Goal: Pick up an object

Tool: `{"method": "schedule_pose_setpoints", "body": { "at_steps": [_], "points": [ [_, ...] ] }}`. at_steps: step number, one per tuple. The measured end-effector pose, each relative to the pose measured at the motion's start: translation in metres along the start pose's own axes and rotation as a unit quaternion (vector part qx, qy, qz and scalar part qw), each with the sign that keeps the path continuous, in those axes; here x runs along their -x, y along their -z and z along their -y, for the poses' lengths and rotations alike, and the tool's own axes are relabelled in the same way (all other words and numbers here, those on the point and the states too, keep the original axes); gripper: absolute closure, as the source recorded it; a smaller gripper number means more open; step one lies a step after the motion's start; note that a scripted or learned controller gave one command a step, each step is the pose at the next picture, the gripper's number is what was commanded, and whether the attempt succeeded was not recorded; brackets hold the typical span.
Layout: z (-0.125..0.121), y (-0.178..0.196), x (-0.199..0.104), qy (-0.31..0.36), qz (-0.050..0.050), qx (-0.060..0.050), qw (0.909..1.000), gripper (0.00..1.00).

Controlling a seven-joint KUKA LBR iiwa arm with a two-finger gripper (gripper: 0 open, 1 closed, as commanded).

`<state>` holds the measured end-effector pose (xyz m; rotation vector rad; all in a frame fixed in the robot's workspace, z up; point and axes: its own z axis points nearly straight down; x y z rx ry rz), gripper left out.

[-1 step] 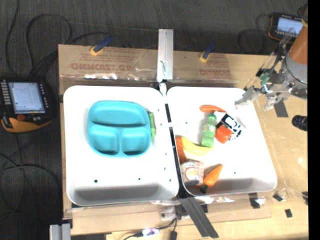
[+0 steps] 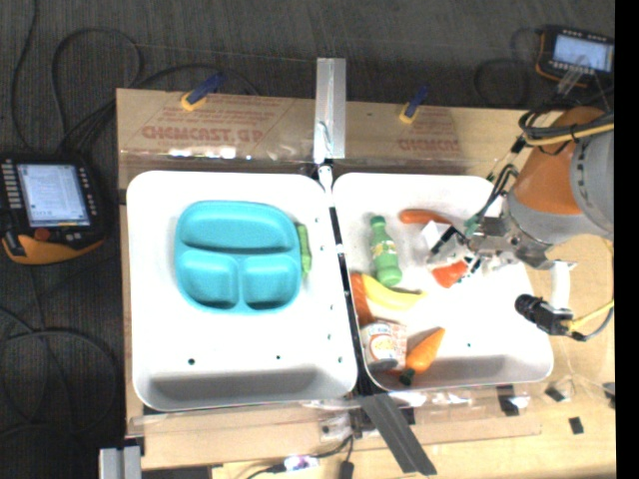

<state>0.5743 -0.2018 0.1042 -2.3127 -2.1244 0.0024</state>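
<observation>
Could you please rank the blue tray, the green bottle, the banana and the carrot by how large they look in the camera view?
Largest to smallest:
1. blue tray, by far the largest
2. green bottle
3. banana and carrot, which look too alike in size to rank, the carrot being partly foreshortened

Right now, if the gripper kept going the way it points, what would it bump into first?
Probably the small red piece just in front of the gripper, low in the right bin. Depth is hard to judge from above, so it might pass over it.
</observation>
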Motion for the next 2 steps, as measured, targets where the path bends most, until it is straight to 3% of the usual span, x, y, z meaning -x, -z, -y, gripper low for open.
{"method": "schedule_pose_setpoints", "body": {
  "at_steps": [1, 2],
  "points": [
    [0.001, 0.008, -0.001, 0.000, -0.002, -0.003, 1.0000, 1.00],
    [-0.046, 0.127, -0.057, 0.033, 0.001, 0.001, 0.9994, 1.00]
  ]
}}
